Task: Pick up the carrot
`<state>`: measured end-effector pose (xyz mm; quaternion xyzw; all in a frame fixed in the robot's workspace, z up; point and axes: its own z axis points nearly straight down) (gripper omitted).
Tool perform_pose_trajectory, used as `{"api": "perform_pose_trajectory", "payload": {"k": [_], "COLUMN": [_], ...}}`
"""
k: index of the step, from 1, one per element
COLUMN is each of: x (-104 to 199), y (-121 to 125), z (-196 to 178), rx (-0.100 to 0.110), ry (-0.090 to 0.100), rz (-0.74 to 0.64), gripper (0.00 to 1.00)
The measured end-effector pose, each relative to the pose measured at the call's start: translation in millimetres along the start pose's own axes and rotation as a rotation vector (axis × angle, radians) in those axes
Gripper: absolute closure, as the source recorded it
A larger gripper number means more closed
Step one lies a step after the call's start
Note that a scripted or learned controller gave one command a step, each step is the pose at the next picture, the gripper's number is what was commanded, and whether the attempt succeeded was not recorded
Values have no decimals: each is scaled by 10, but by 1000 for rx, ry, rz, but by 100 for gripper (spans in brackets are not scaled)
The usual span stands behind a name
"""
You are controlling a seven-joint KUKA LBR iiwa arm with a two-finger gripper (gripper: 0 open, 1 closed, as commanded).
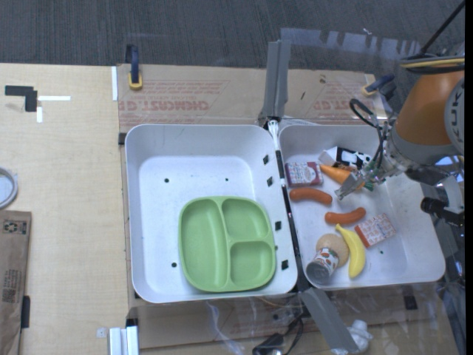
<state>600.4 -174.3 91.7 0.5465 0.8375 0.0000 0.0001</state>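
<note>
I see the gripper [355, 185] low in the right bin [414, 272], tips at the carrot [335, 173], which lies at the bin's 11 o'clock beside a red packet [302, 172]. Fingers: can't tell their state. Two sausages [310, 196] and a banana [353, 251] sit toward 6 o'clock.

The right bin [414, 272] is crowded: two sausages [310, 195], a banana [353, 251], a can [323, 261] and packets [302, 172] hem the carrot [336, 173]. In the left bin [148, 198], bare floor surrounds the green plate [226, 243].
</note>
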Motion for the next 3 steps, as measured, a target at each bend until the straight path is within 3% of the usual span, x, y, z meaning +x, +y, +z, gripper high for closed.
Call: {"api": "perform_pose_trajectory", "payload": {"k": [1, 2, 3], "x": [-359, -189, -201], "y": [-377, 25, 30], "z": [-293, -16, -122], "rx": [-2, -3, -7], "ry": [-3, -4, -6], "rz": [-218, -419, -414], "gripper": [0, 0, 100]}}
